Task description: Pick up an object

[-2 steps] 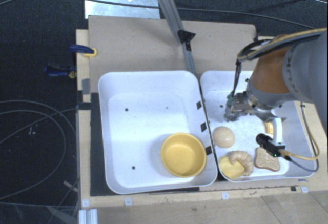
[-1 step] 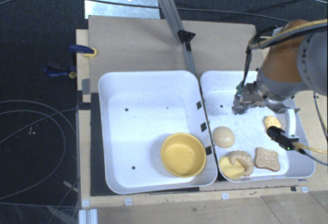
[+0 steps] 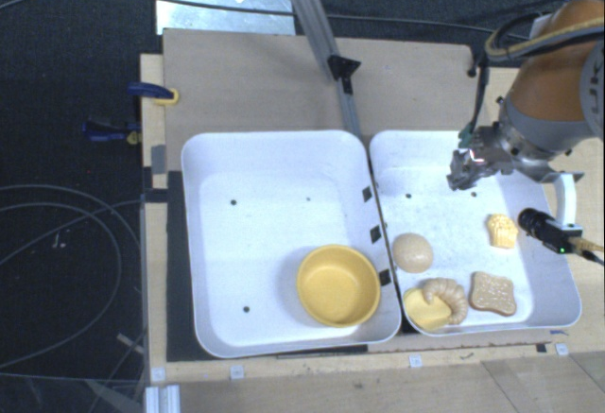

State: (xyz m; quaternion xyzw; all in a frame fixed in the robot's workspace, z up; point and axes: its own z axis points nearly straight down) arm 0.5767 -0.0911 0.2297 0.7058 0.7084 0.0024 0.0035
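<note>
Yellow bowl [image 3: 337,284] sits alone in the left bin [image 3: 213,213]. The tool [image 3: 463,170] hangs over the right bin [image 3: 416,165] (apart from the food toys), probably to choose one. Its state I cannot tell.

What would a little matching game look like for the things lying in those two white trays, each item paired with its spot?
Things:
1. yellow bowl
2. round bun
3. toast slice
4. croissant

Places:
A. right bin's near right corner
B. left bin, near its front right corner
C. right bin's near left corner, lying on a yellow piece
D. right bin, close to the divider, just behind the croissant

Pairs: 1-B, 2-D, 3-A, 4-C
</note>
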